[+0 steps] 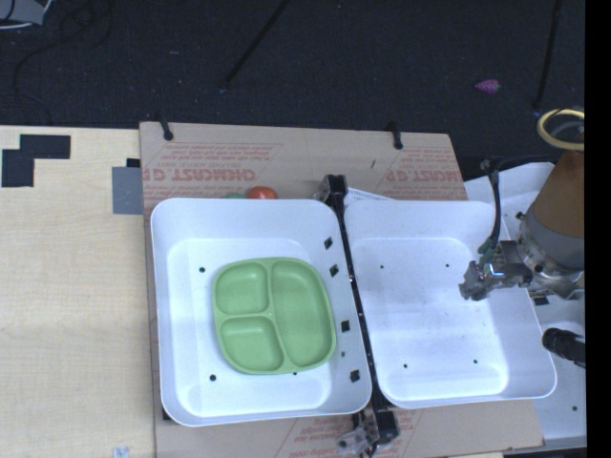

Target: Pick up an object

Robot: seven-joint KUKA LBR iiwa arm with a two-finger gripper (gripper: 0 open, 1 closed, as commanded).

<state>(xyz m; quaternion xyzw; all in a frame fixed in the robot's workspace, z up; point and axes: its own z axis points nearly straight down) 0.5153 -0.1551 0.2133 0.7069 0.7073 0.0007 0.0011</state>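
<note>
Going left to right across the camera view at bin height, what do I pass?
Left bin → green divided plate → black divider clips → right bin → gripper, above that bin's right side.

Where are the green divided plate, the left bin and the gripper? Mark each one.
green divided plate [274, 315]: camera view, on its central divider.
left bin [181, 256]: camera view, on its bare left wall.
gripper [474, 284]: camera view, at the tip over the right bin's right side.

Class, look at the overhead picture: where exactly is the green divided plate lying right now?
The green divided plate lies flat in the left white bin, near its middle, just left of the divider between the bins. The gripper sits over the right bin's right edge, well apart.
</note>
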